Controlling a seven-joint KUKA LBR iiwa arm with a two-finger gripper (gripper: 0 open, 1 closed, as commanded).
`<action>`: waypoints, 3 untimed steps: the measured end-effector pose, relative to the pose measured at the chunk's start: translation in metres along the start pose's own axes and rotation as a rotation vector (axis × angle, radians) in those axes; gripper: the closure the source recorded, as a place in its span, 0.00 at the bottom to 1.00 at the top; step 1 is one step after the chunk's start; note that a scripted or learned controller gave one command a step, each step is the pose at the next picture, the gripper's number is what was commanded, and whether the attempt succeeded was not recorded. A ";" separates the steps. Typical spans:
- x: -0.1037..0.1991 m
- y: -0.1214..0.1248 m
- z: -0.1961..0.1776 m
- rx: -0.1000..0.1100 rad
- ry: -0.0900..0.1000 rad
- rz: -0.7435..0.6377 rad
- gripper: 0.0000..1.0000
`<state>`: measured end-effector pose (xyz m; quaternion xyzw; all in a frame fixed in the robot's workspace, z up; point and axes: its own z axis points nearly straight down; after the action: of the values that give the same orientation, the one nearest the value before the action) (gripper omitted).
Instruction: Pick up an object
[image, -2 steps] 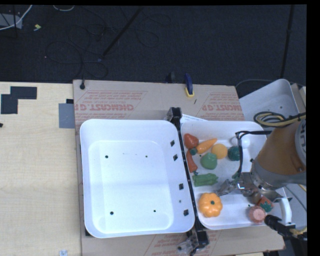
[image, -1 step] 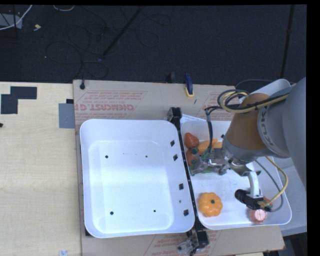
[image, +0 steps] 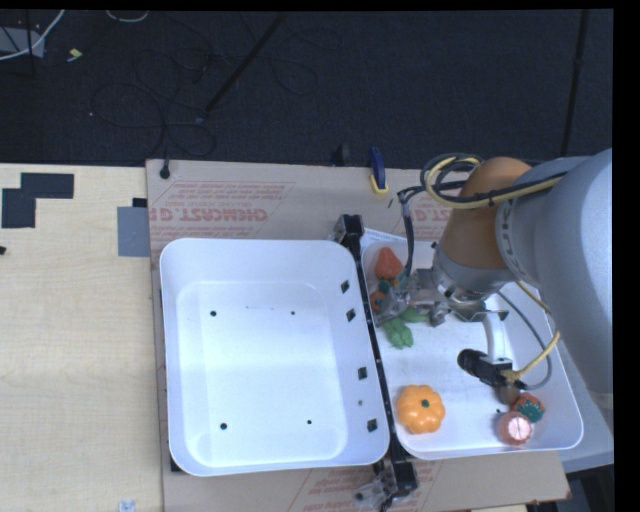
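Note:
My gripper (image: 403, 298) is down in the right bin (image: 560, 420), close to its left wall. It sits among small toys: an orange-red piece (image: 387, 263) just behind it and a green leafy piece (image: 398, 333) just in front of it. Some small coloured bits at the gripper's tip are partly hidden by it. I cannot make out anything held in the gripper. An orange pumpkin toy (image: 420, 409) lies near the bin's front left. A round pink-faced item (image: 517, 428) with a green and red piece (image: 529, 405) beside it lies at the front right.
The left bin (image: 260, 340) stands next to the right one, with black clips (image: 362, 372) along their shared wall. Both bins rest on a cardboard sheet (image: 230, 205). The grey arm (image: 560, 250) covers the right bin's far right part.

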<state>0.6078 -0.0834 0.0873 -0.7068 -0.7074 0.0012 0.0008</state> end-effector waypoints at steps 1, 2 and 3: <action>-0.025 -0.046 0.000 0.003 0.001 0.002 0.00; -0.022 0.012 0.000 -0.003 0.001 -0.002 0.00; -0.040 -0.022 0.000 0.003 0.001 0.002 0.00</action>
<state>0.5859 -0.1238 0.0870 -0.7074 -0.7068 0.0019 0.0025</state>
